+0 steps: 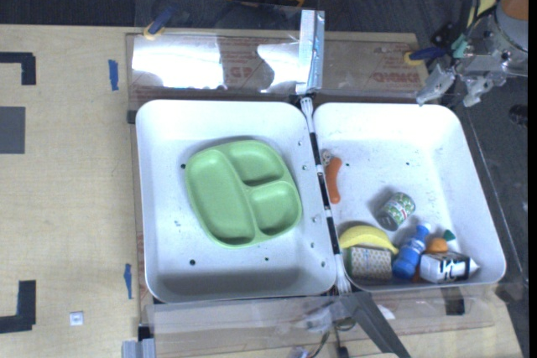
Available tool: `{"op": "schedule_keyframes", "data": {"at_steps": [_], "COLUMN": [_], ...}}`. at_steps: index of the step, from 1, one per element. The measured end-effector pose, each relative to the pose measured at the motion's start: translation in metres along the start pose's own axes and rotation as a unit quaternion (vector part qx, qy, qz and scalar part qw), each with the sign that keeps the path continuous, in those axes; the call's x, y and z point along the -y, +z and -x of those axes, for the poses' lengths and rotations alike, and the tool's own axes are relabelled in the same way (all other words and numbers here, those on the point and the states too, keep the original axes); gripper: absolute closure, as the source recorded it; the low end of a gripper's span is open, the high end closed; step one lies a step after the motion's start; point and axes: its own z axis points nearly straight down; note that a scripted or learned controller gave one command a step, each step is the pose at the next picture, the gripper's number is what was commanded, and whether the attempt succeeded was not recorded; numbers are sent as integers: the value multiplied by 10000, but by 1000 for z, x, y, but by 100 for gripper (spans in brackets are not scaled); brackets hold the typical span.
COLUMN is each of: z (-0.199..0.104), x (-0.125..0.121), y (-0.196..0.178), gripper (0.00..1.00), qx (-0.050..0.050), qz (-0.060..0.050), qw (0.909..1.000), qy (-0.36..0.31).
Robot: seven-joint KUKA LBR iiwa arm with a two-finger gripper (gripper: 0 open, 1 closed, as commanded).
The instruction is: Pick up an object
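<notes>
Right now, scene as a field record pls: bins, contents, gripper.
left bin: holds a green divided plate
right bin: orange carrot by the divider; small can mid-bin; banana, blue bottle and white bottle clustered at the near edge
gripper: above the right bin's far right corner, holding nothing
picked up: nothing yet

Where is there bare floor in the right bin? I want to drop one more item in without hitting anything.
The right bin has bare floor across its far half, from the far wall down to the small can, right of the orange carrot. The near edge is crowded: banana, blue bottle and white bottle touch. The tool sits beyond the far right corner.
</notes>
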Motion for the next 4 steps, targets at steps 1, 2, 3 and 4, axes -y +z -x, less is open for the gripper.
{"op": "schedule_keyframes", "data": {"at_steps": [1,2,3,4], "z": [39,38,39,40], "x": [24,22,-10,-11], "y": [-25,-36,4,50], "gripper": [0,100,100,100], "qx": [11,26,18,0], "qz": [18,34,27,-2], "qw": [10000,10000,9914,9994], "qy": [-10,-27,-1311,-357]}}
